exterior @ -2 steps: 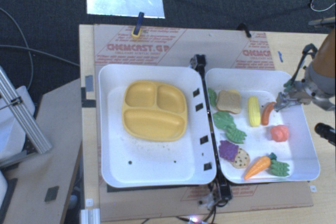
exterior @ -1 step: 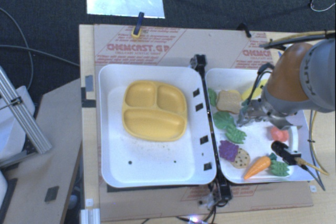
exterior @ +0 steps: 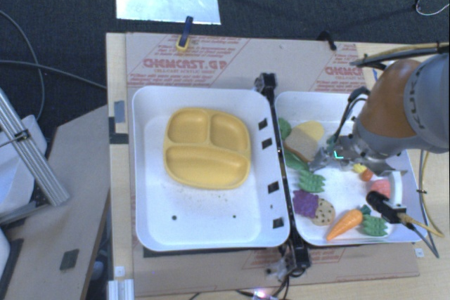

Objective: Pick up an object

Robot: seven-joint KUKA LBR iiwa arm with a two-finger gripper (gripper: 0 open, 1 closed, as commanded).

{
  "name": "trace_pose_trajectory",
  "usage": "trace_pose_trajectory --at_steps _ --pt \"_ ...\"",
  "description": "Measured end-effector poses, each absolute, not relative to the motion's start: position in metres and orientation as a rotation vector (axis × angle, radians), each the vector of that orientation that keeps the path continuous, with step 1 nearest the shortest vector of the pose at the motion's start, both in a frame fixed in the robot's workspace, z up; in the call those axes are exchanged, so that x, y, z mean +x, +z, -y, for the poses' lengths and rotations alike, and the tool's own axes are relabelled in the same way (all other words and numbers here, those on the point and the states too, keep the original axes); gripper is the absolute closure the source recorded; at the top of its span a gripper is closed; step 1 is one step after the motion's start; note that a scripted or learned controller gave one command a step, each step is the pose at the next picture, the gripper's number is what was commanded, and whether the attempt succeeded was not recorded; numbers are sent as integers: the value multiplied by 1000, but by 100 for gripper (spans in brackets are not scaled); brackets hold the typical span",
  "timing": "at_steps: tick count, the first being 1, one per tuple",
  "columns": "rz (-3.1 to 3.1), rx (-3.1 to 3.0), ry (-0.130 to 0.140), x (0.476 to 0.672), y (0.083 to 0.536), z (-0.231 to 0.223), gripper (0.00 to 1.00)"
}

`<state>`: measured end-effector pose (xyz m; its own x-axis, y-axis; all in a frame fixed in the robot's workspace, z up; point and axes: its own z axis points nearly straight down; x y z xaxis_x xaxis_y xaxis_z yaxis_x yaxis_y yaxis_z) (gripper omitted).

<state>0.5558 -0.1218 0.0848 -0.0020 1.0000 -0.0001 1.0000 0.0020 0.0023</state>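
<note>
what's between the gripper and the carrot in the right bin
Nothing visible blocks it. The gripper sits low over the right bin by the sandwich. The carrot lies nearer the front edge, its top uncovered, with a cookie close beside it.

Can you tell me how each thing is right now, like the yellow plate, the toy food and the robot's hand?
Yellow plate: lying flat in the left bin, nothing on it.
Carrot: lying on its side in the right bin, near the front edge.
Purple toy: resting beside a speckled cookie.
Sandwich piece: lying flat near the back of the right bin.
Hand: low over the right bin, grip too hidden to tell.
</note>
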Motion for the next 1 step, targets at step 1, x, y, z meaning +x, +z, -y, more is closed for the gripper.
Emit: trace_pose_trajectory --at_steps 1 --pt "-2226 2222 -1 503 84 90 0"
